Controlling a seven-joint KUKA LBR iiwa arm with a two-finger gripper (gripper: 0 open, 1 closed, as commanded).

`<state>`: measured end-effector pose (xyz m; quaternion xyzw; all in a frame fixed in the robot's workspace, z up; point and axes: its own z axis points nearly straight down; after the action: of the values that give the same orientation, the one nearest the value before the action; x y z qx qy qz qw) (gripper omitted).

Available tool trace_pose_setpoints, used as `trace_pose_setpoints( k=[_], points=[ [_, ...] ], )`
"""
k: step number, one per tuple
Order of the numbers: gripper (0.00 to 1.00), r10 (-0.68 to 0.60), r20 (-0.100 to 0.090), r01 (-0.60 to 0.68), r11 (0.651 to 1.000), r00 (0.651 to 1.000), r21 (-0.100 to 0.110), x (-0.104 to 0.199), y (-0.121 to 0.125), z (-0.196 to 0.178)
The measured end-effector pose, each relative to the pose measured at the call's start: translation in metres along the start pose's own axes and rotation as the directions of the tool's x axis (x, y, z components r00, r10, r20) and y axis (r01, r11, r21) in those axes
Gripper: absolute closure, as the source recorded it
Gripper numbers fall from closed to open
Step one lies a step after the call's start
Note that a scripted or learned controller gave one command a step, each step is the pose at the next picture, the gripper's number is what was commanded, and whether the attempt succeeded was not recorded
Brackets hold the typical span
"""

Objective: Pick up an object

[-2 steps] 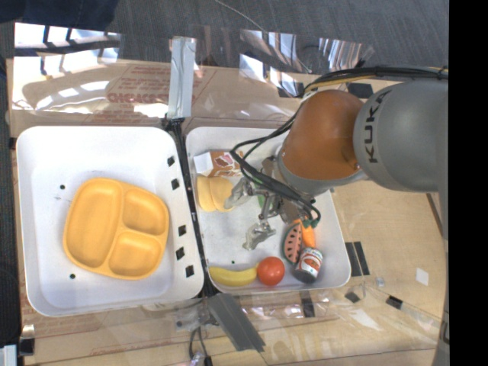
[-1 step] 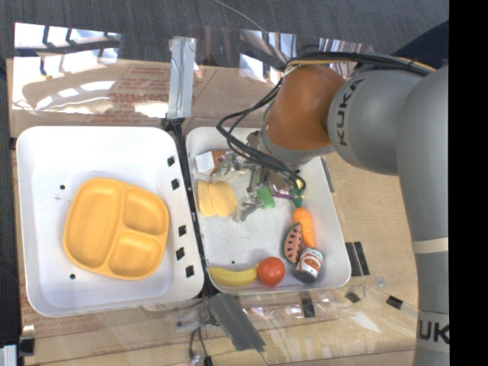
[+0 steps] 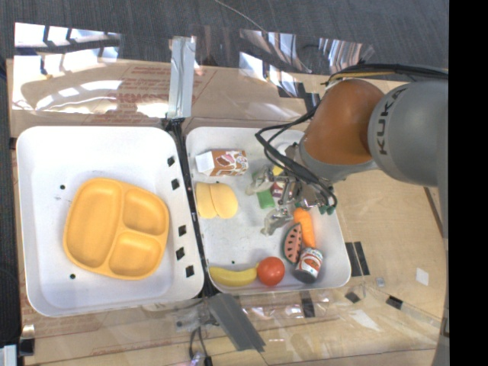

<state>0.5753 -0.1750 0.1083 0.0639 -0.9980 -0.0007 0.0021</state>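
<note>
Gripper [image 3: 284, 197] low in right bin [image 3: 229, 239], just left of carrot [image 3: 305, 224], beside green block [image 3: 265, 199], finger state unclear, yellow tray [image 3: 114, 227] in left bin [image 3: 38, 204]

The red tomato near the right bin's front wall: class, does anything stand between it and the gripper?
Yes. The gripper hangs further back in the right bin. An orange carrot and a watermelon slice lie between it and the red tomato.

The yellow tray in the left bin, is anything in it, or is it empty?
Empty. The yellow tray lies flat in the left bin, all its compartments bare.
</note>
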Motion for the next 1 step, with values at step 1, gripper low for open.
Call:
trace_pose_setpoints(
  k=[1],
  points=[
    [0.0, 0.128, 0.004, -0.128, 0.992, 0.992, -0.002, 0.0114, -0.0298, 0.0158]
  ],
)
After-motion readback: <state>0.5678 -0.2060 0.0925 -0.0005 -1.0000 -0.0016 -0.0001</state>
